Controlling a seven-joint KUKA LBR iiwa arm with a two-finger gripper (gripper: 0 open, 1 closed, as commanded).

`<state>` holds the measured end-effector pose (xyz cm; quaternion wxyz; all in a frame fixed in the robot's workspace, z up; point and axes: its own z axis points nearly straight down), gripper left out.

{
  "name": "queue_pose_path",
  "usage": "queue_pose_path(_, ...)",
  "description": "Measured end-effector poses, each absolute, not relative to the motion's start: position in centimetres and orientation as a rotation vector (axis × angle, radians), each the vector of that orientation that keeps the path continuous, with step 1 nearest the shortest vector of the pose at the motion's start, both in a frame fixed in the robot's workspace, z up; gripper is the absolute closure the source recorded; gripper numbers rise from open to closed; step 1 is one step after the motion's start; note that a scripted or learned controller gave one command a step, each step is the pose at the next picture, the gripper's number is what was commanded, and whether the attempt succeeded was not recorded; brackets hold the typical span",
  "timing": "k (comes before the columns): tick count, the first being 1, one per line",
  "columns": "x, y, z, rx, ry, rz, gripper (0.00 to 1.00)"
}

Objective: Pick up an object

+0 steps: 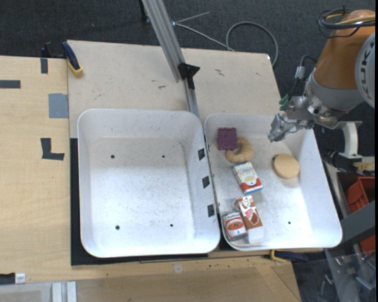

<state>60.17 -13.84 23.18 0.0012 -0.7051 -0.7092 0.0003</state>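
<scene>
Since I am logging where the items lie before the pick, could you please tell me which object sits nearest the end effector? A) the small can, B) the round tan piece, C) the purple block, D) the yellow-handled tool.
B: the round tan piece lies just below the end effector in the right bin, closer than the purple block or the can.

No lettering can be made out; the red-and-white cartons (247, 177) below and left of the fingertips seem printed, though too small to read here.
</scene>
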Motion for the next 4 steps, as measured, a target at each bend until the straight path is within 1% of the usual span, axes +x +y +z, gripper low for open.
queue_pose_path(1,60.9,-8.2,24.1,-2.212,-2.229,-0.003,1.00)
queue_pose_path(2,61.0,-2.9,22.9,-2.212,-2.226,0.002,1.00)
queue_pose_path(3,62.4,2.2,23.5,-2.213,-2.228,-0.002,1.00)
queue_pose_path(4,63.7,7.4,22.7,-2.213,-2.227,0.001,1.00)
